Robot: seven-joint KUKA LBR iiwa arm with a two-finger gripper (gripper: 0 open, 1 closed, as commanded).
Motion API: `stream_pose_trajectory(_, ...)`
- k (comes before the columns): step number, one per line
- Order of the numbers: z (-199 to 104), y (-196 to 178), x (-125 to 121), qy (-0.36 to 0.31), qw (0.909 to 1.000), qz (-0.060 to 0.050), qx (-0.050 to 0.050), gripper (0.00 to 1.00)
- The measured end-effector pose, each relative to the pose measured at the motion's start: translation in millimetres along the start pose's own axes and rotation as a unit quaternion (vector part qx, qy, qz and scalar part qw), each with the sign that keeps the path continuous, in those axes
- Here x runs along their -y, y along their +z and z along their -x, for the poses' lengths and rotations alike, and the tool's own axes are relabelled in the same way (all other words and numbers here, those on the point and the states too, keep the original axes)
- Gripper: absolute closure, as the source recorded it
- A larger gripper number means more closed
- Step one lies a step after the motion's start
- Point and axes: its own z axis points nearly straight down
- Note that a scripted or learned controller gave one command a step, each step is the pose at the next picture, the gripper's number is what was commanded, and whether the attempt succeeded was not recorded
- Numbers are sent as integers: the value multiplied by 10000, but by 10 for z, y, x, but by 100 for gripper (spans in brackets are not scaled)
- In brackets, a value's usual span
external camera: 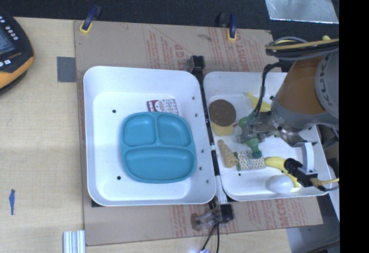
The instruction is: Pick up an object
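Camera view: claw (252, 132) low among right bin (230, 185) clutter; its spread cannot be told.

Two bins sit side by side on a board: the left bin (98, 131) holds a divided plate (157, 147) with a small packet (162, 106) just beyond its far edge; the right bin (230, 188) holds a round disc (222, 112) far-left, a banana (275, 162) nearer, and the arm (305, 87) above its right part
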Motion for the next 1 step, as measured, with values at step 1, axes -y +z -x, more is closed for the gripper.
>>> stream_pose_trajectory(1,-864,-952,-134,-26,10000,42,-15,100)
